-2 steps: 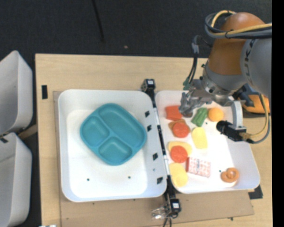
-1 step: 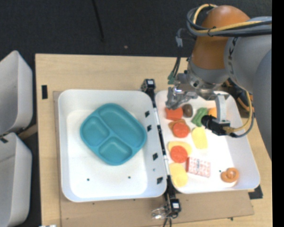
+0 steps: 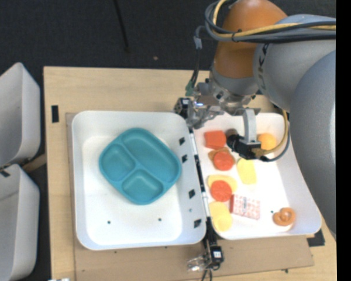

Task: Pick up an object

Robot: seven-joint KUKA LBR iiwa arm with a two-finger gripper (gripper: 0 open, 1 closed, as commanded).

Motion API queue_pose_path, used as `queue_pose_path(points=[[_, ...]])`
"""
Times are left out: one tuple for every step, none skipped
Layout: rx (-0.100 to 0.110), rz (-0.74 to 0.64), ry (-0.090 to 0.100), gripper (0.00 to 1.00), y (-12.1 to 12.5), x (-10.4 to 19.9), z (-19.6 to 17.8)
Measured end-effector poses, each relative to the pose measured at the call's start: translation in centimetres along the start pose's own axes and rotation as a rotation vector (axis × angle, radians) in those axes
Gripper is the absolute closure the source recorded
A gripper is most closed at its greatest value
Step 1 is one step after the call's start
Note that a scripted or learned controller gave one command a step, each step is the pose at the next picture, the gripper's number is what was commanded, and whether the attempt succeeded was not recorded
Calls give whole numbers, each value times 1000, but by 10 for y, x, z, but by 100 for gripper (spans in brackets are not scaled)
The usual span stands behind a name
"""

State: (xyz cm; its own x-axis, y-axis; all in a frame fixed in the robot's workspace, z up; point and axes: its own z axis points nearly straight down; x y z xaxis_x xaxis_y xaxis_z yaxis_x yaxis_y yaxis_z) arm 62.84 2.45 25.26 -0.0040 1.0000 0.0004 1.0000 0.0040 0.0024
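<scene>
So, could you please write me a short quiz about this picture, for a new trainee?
1. True or false: the teal plate lies in the left bin.
2. Which thing lies nearest the lower right corner of the right bin?
A) an orange ring
B) a blue cup
C) a green spoon
3. Fill the gap: the plate is divided into ___ compartments.

Key: 1 true; 2 A; 3 three.
</scene>
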Motion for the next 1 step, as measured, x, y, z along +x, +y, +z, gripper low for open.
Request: queue_pose_path(points=[[3, 1, -2, 100, 9, 27, 18]])
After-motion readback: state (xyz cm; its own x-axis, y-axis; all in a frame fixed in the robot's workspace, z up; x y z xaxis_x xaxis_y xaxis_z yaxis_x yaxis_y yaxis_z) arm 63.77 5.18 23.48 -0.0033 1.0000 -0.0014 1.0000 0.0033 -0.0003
